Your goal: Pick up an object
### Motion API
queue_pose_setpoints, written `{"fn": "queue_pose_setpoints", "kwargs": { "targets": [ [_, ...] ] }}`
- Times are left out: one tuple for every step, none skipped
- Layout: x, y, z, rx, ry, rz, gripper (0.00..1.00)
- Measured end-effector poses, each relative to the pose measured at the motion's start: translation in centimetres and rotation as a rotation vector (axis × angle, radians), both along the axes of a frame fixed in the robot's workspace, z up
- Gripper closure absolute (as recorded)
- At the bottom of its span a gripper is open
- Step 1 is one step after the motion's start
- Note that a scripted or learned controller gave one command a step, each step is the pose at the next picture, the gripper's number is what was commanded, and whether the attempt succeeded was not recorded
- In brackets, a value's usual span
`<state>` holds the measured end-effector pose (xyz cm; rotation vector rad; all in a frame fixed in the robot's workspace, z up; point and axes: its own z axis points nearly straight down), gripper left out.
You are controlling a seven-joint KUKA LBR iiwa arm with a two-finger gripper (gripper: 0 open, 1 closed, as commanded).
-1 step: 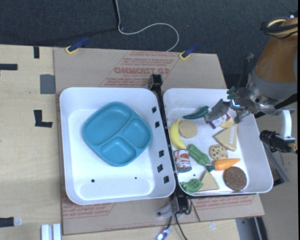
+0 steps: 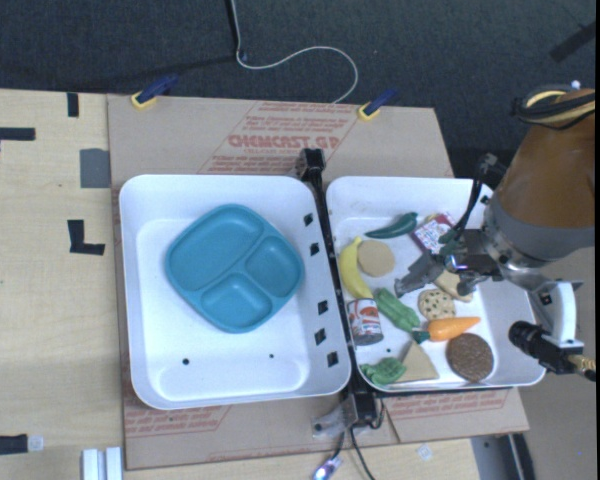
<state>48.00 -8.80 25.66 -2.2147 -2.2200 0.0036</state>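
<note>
Gripper [image 2: 427,271] sits low over the middle of the right bin [image 2: 500,368], reaching in from the right on the grey arm [image 2: 540,223] with its orange band. Its two fingers [image 2: 416,274] stand apart, tips pointing left, with nothing seen clamped between them.

Objects relative to the gripper, all in the right bin:
- Tan round piece [image 2: 376,259]: just left of the fingertips, slightly above.
- Banana [image 2: 352,269]: further left, beside the tan piece, along the bin's left wall.
- Dark green pepper [image 2: 391,227]: above and left, near the bin's upper part.
- Red-and-white packet [image 2: 433,233]: directly above, close.
- Green bean-like item [image 2: 398,309]: below and left, near.
- Chocolate-chip cookie [image 2: 433,303]: just below.
- Carrot [image 2: 451,327]: below, slightly right, beyond the cookie.
- Small can [image 2: 366,321]: below and well left.
- Brown round disc [image 2: 470,356]: well below and right, in the bin's lower corner.
- Tan wedge [image 2: 419,362] and green leafy item [image 2: 384,372]: well below, at the bin's lower edge.

Left bin [image 2: 150,298], well left of the gripper, holds a blue divided plate [image 2: 234,266].
</note>
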Motion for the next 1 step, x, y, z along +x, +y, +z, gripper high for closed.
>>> {"fn": "queue_pose_setpoints", "kwargs": {
  "targets": [
    [0.33, -0.16, 0.91, -0.002, -0.002, 0.000, 1.00]
  ]
}}
